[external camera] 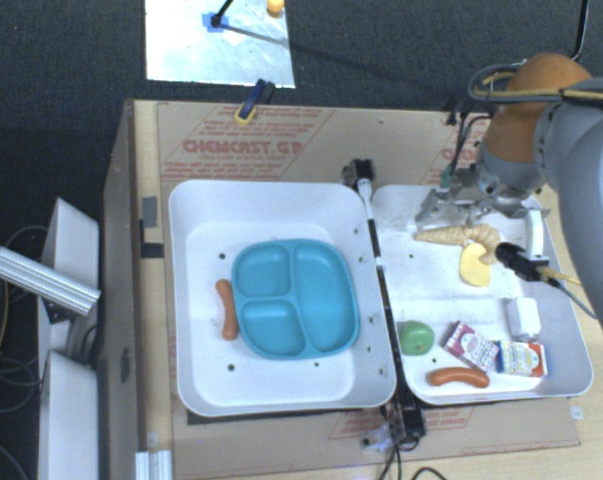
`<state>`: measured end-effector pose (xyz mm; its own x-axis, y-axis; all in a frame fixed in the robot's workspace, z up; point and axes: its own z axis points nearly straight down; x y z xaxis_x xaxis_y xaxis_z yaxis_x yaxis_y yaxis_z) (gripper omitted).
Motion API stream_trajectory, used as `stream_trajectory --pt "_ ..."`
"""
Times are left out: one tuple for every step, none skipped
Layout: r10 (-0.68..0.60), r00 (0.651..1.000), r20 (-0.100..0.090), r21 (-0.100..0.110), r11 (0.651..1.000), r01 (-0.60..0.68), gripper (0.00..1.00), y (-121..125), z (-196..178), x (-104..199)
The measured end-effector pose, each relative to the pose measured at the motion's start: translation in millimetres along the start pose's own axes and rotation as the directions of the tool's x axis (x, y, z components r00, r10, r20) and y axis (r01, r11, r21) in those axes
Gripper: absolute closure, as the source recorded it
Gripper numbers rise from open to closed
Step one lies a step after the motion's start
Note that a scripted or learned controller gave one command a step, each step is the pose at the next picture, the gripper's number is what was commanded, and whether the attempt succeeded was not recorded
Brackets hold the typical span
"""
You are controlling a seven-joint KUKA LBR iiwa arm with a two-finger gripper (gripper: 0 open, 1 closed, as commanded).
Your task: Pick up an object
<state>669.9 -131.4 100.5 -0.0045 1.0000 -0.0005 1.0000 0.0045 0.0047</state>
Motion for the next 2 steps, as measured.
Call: stream_trajectory --pt "0.002 1.0 0.001 0.002 1.0 -0.002 0.0 -27 -9 -7" --pt "0.003 1.0 0.001 0.003 1.0 -0.003 0.0 -49 -4 -32"
